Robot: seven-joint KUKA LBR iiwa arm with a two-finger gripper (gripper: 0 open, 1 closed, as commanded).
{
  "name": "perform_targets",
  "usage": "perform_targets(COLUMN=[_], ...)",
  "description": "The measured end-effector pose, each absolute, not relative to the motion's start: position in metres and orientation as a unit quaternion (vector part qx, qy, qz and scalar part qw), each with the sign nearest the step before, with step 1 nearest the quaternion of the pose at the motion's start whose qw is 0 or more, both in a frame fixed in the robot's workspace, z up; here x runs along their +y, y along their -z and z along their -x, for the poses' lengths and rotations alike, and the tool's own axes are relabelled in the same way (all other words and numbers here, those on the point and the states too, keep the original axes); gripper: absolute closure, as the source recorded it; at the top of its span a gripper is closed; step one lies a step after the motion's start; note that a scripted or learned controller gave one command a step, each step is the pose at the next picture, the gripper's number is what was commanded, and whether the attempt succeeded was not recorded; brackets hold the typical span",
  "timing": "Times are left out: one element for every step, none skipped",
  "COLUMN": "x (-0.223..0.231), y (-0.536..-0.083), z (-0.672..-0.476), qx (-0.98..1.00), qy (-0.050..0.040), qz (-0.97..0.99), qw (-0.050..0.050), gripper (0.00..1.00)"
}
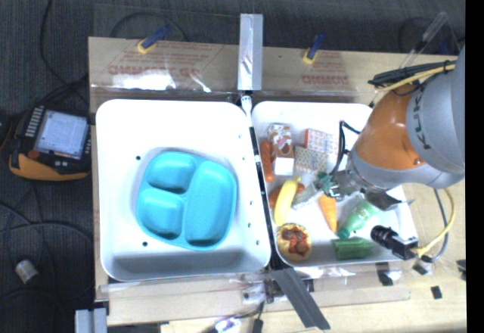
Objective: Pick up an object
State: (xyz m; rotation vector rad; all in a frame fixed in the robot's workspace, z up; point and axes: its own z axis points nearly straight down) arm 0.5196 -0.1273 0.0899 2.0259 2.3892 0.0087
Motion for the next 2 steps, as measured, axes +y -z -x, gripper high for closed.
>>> perform_targets(x=[-0.163, -0.184], y=[-0.134, -0.089], z=[-0.508, -0.513], qx=[0.799, 0.801], qy=[0.0002, -0.002], qz=[-0.601, -0.598], qw=[0.0, 0.003], gripper=[0.0, 0.0])
